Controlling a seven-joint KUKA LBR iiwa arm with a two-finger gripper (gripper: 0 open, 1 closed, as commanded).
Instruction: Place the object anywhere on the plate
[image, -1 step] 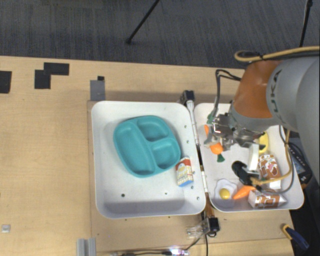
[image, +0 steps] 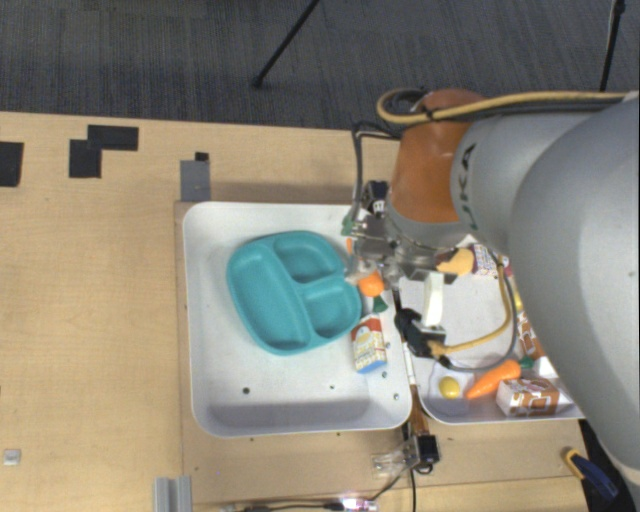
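Hand (image: 372, 268) sat at plate's 3 o'clock edge, w/ small orange object (image: 372, 284) right at its tips; couldn't tell if pinched or just touching. Teal plate (image: 290, 290) lay in left bin (image: 215, 300). Small carton (image: 369, 346) at plate's 4 o'clock, carrot (image: 495, 379) in right bin.

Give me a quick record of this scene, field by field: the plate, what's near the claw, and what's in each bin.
plate: teal divided plate, in left bin, nothing on it
claw: at the plate's right edge
orange object: small piece at the claw tip; grip unclear
beside plate: small carton, lying in left bin
right bin: carrot, yellow ball, brown box
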